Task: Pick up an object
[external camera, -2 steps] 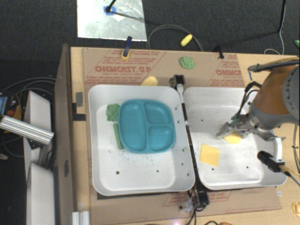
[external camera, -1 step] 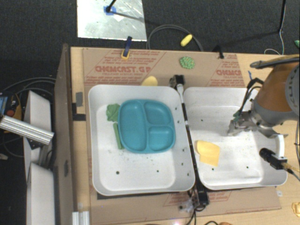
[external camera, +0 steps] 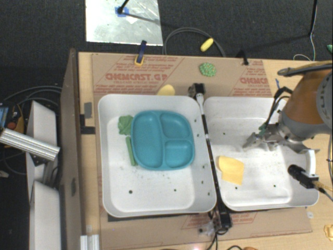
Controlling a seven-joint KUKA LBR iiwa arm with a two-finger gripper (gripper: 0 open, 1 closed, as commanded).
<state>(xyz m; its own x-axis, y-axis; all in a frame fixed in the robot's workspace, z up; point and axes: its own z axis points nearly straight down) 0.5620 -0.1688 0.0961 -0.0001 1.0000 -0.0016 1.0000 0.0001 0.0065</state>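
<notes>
A yellow wedge-shaped slice point(external camera: 230, 170) lies flat in the right bin point(external camera: 260, 199), near its left wall. My gripper point(external camera: 258, 140) hangs over the middle of that bin, up and to the right of the slice and apart from it. Nothing shows held in it. In the left bin point(external camera: 156, 204) a blue divided plate point(external camera: 162, 140) rests beside a green leafy piece point(external camera: 125, 123) and a thin green stick point(external camera: 130, 151) along the plate's left edge.
The grey and orange arm point(external camera: 309, 108) covers the right bin's far right side. A black part point(external camera: 302, 176) juts over that bin's right rim. Behind the bins, a yellow piece point(external camera: 166, 90) and a green knobbly ball point(external camera: 207, 69) sit on the cardboard.
</notes>
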